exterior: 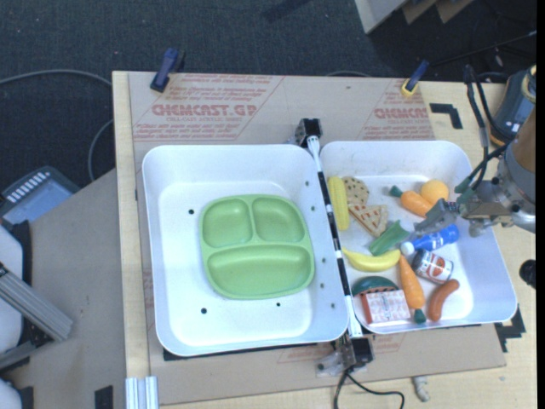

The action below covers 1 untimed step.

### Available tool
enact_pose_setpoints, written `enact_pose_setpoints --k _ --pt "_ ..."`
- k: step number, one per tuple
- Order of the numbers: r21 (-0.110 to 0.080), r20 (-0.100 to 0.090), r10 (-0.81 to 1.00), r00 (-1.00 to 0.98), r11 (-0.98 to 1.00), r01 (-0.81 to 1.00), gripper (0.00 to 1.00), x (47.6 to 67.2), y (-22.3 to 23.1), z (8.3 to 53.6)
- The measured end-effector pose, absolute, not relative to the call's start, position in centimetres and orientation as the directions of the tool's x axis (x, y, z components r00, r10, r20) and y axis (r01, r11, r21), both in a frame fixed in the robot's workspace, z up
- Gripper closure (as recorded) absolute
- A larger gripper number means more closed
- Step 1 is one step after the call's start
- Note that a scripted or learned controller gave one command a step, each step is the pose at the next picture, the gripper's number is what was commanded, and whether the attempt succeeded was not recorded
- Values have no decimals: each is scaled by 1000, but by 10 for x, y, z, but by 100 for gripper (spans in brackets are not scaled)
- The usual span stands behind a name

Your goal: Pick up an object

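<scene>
Toys crowd the right bin (498, 301): two carrots, a banana (371, 261), a corn cob (339, 201), a sausage (443, 299), a blue bottle (434, 240) beneath the gripper (443, 218). Whether its fingers are spread or pinching, I cannot tell. One green divided plate (255, 247) sits in the left bin (166, 228), bare white floor all around it.
</scene>
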<state>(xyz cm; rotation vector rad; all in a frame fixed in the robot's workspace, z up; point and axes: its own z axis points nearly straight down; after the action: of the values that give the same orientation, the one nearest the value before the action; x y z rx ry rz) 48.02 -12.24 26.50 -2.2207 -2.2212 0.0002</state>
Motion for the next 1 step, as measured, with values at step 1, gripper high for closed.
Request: enact_pose_setpoints --k 1 --pt "1 -1 1000 0 0 1000 0 479 -162 105"
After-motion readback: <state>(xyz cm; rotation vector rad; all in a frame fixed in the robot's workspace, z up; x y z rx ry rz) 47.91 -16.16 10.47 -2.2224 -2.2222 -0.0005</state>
